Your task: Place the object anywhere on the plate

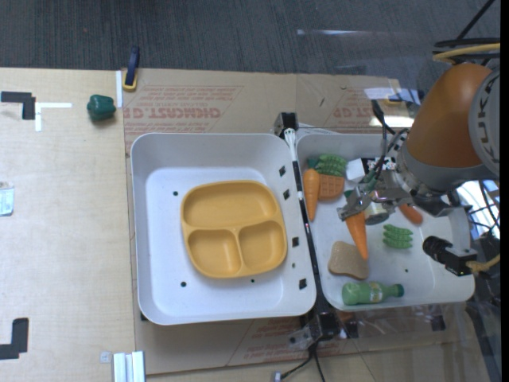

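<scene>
A yellow plate (233, 228) with three compartments lies in the left bin (159, 293), with nothing on it. The right bin (445, 289) holds several toy foods. My gripper (362, 205) hangs low over the middle of that bin, just above the thick end of an orange carrot (359, 235) that points toward the front edge. The arm's grey wrist and orange band cover the bin's back right part. Whether the carrot touches the gripper is hidden from this angle.
Near the divider lie a second carrot (310, 191) and a green leafy piece (329, 165). A bread slice (348, 259), a green bottle (371, 293) and a green ridged piece (398, 235) sit toward the front. A green object (101, 107) rests on the bench, far left.
</scene>
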Robot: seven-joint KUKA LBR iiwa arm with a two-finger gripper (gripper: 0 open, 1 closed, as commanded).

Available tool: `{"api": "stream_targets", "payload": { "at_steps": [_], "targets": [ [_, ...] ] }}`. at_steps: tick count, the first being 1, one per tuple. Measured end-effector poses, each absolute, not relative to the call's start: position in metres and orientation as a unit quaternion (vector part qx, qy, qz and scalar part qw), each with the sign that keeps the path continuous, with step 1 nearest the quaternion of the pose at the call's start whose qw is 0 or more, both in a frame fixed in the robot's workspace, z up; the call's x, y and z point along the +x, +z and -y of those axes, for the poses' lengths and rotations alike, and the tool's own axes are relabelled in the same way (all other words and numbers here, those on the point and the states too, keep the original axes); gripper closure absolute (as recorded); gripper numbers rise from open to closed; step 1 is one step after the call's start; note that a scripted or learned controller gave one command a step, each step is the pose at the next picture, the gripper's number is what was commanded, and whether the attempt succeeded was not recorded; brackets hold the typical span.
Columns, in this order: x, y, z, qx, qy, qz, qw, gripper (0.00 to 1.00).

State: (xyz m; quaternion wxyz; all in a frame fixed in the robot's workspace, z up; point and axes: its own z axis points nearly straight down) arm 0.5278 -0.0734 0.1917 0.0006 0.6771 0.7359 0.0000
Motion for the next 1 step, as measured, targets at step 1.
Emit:
{"api": "stream_targets", "payload": {
  "at_steps": [1],
  "targets": [
    [0.5279,0.1918,0.0734,0.677,-0.0001,-0.736,0.001,0.0]
  ]
}}
